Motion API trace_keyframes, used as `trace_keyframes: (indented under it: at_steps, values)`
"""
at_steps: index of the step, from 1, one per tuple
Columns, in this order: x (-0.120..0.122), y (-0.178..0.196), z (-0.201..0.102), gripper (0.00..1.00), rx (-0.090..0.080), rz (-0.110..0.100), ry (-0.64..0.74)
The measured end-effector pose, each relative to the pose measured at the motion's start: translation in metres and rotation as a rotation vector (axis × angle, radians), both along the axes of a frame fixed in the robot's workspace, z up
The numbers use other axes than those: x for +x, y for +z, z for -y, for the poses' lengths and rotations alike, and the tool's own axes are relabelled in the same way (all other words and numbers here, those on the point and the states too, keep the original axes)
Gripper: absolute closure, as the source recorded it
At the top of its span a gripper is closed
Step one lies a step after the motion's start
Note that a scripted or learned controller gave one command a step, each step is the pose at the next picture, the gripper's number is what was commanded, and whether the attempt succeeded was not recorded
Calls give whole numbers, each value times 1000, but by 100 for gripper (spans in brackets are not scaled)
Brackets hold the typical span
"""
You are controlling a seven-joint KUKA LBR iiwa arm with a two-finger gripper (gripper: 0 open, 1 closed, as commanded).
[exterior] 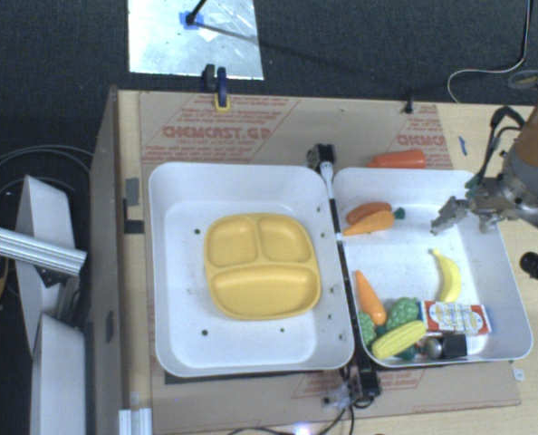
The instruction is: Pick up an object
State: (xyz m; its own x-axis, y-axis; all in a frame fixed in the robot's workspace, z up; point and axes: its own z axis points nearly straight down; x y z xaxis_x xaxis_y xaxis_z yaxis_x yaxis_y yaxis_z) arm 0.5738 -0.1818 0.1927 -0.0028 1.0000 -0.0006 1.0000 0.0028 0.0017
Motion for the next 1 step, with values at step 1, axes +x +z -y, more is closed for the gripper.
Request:
trace_keyframes:
  at_steps: [1]
  values:
    - [-31,-55,25,0,0,-2,-2]
